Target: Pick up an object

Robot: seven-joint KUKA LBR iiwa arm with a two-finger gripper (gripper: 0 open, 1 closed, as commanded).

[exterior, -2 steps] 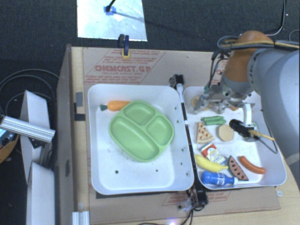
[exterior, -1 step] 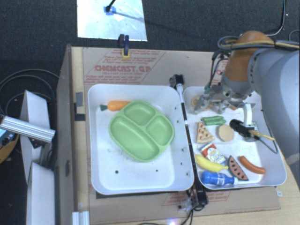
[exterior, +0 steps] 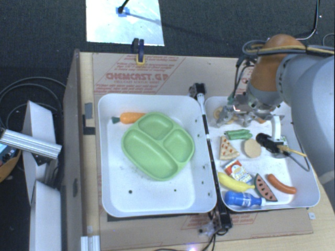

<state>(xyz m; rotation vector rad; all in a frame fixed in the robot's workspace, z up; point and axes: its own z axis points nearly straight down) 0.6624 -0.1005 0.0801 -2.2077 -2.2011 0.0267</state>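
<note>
Camera view: we see the arm (exterior: 293, 72) coming in from 3 o'clock, fingers (exterior: 236, 116) low at the right bin's (exterior: 309, 190) 12 o'clock end; can't tell if open or shut. Below them, toward 6: green pod (exterior: 238, 135), pizza slice (exterior: 227, 148), banana (exterior: 234, 182), blue bottle (exterior: 242, 199), sausage (exterior: 281, 184). Left bin (exterior: 112, 192) has a green divided plate (exterior: 157, 145) w/ a carrot (exterior: 131, 117) at its 11.

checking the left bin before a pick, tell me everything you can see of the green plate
The green plate is a pale green, plastic-looking oval tray with three compartments, one long and two smaller. It lies flat and right side up, turned at a diagonal, in the middle of the left bin. A toy carrot lies at its upper-left rim.
</note>
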